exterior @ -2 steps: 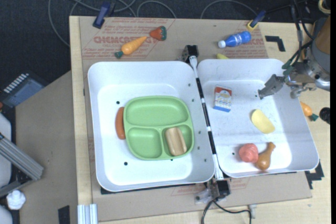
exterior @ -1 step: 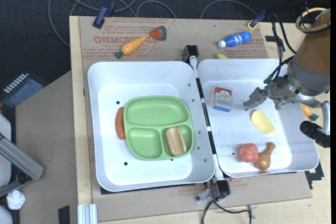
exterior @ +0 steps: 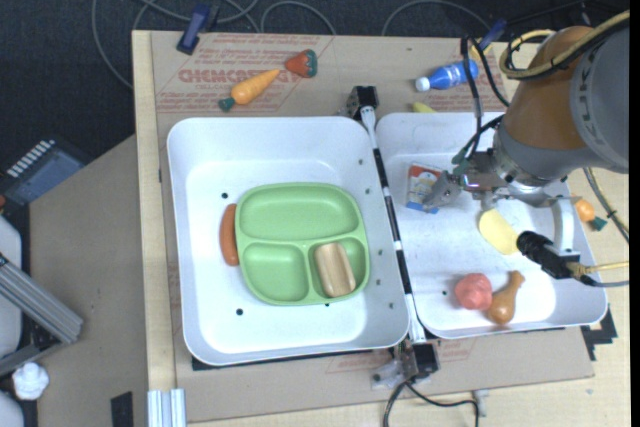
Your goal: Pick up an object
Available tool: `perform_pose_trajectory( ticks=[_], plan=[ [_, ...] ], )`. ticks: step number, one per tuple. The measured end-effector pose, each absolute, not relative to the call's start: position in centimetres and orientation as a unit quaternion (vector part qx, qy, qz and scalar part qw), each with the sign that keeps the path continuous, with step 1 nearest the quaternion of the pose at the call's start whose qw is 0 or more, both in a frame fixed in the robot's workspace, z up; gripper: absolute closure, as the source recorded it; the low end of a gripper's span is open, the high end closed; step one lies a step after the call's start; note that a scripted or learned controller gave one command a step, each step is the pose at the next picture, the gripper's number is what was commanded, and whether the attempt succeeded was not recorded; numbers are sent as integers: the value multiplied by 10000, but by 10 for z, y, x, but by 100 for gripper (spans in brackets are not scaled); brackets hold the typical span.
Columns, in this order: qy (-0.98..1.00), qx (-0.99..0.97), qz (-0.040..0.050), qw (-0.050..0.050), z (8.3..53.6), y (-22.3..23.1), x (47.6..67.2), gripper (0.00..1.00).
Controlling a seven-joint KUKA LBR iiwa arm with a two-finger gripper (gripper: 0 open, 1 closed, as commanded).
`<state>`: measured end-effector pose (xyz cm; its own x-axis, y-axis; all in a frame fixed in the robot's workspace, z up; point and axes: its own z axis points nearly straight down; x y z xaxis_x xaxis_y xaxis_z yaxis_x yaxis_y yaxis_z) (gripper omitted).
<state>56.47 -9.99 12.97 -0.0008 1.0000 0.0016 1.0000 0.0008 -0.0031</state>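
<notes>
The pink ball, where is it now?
The pink ball lies near the front of the right bin, beside the brown drumstick toy.

red "chemcast" print on the cardboard [exterior: 215,75].

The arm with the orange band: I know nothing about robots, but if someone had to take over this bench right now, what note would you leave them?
Gripper: low in the right bin, by a small red and blue packet; whether its fingers are open or shut can't be made out, and nothing shows held.
Right bin also has a yellow lemon-like piece, a pink ball and a toy drumstick.
Left bin: green divided plate with a bread roll in one compartment, a sausage beside the plate.
Done: no pick visible yet.
Left: grasp one object and lift it.
</notes>
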Motion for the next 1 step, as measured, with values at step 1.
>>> perform_pose_trajectory(
  ticks=[1],
  plan=[
    [-7068,-7074,1,-23,154,-154,573,0]
  ],
)
